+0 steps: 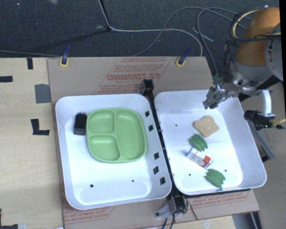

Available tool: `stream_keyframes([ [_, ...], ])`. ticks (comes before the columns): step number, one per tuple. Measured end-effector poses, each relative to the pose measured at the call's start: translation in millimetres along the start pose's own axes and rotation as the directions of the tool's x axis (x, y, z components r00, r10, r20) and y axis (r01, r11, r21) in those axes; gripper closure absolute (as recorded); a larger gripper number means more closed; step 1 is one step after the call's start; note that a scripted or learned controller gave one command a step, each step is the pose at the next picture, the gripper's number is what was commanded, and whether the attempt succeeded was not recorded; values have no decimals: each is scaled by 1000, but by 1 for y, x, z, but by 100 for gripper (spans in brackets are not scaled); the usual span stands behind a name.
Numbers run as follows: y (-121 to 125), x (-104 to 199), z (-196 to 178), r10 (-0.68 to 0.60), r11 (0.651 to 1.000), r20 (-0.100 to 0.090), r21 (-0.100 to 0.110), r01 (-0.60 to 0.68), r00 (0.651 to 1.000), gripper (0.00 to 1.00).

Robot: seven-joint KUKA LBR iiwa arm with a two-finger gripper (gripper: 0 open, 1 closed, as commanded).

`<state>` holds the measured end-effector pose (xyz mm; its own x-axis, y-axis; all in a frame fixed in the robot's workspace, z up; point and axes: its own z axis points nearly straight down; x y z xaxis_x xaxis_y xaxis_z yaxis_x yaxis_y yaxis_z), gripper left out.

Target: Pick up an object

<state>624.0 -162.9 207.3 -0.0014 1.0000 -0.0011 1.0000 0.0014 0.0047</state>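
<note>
Camera view has the gripper [212, 100] poised over the right bin's [177, 103] far edge, grasp state I cannot tell, while the tan bread slice [206, 126] lies just below it, so a descent here could strike bare floor.

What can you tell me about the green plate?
The plate is pale green and looks like plastic, squarish with rounded corners. Raised ridges split it into three sections, one large and two smaller, with nothing in them. It lies flat in the left bin, toward the far side. A small black block sits right at its left edge.
</note>
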Motion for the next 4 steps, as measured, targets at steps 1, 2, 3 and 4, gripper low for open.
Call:
stream_keyframes([
  [1,1,0,-20,0,1000,-1,4,0,1000,100],
  [2,-7,63,-21,-5,1000,-3,6,5,1000,100],
  [3,-1,121,-25,-6,1000,-3,6,6,1000,100],
  [4,0,182,-16,-5,1000,-2,7,5,1000,100],
])
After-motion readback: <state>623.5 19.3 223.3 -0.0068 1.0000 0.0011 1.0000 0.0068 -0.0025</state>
